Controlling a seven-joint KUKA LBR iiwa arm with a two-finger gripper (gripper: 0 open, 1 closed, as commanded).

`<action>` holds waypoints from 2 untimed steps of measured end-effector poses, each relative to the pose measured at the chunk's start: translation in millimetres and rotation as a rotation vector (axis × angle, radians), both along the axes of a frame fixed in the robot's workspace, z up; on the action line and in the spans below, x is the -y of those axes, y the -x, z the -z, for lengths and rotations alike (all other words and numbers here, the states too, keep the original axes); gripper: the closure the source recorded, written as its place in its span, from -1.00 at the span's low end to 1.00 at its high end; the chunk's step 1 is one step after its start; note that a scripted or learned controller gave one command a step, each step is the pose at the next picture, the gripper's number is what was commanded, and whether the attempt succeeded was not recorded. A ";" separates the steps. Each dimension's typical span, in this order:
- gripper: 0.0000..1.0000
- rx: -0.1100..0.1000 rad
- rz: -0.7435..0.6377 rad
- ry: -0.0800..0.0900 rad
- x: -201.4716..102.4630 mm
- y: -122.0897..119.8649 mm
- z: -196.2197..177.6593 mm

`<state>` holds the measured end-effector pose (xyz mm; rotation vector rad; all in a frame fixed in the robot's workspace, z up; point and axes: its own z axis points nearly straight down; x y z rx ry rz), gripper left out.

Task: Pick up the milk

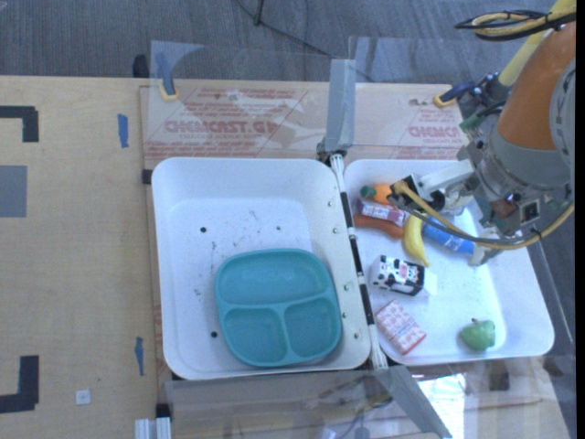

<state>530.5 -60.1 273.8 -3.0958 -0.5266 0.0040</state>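
Milk first: the small carton printed with black-and-white cow patches (399, 275) lies on its side on the floor of the right-hand shallow white bin (528, 316), close to that bin's left wall and about midway between its far and near edges. Nothing touches it from above.

Just beyond the carton, toward the bin's far left corner, a yellow banana (414, 236) lies lengthwise, with an orange carrot-shaped toy with a green top (373, 193) and a reddish-brown wrapped bar (381, 215) beside it. A blue tube (447, 239) lies across the middle of the bin. Near the front edge sit a pink-and-white patterned packet (400, 326), just in front of the carton, and a green pear-like fruit (478, 335) by the near right corner.

The grey arm with its orange band (537, 90) hangs over the far right part of this bin. Its gripper (489, 210) is hidden among the wrist hardware and yellow cables, so I cannot tell how it is set or whether it has anything.

The left-hand shallow white bin (183, 199) carries a teal plastic plate with three compartments (277, 305), resting toward its near right corner.
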 end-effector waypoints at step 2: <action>-1.00 -0.002 -0.182 -0.002 -48.7 51.9 90.2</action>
